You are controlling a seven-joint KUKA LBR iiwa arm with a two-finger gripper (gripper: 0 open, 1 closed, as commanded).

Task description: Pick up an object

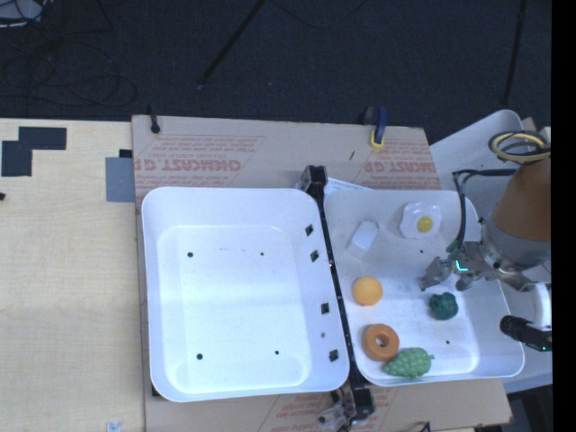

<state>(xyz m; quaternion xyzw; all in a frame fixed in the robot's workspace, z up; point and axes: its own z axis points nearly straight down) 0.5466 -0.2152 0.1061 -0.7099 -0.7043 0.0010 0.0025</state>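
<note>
Nearest the camera, a bunch of green grapes [408, 363] is lying against the front wall of the right bin [490, 365], its surface knobbly and pale green, and a brown ring-shaped doughnut [382, 341] is sitting just beside it, touching or nearly touching its upper left edge. A little farther in, an orange ball [366, 291] is resting near the divider between the two bins, round and evenly coloured. To its right, a small dark green lumpy object [443, 307], something like a broccoli head, is lying on the bin floor, and the pincer [443, 278] is hovering just above and beside it; its metal fingers are looking spread apart with nothing between them, so it is gripping nothing. The grey arm [522, 214] with its orange band is reaching in from the right, over the bin's right rim. Farther back, a pale translucent block [364, 237] is lying tilted on the white floor, hard to tell from the bin itself, and a fried egg [422, 221] with a yellow yolk on a white round is sitting near the far wall. The left bin [162, 241] is standing beside all this on the tabletop [63, 277], both bins resting on a sheet of brown cardboard [270, 151] with red print.
</note>
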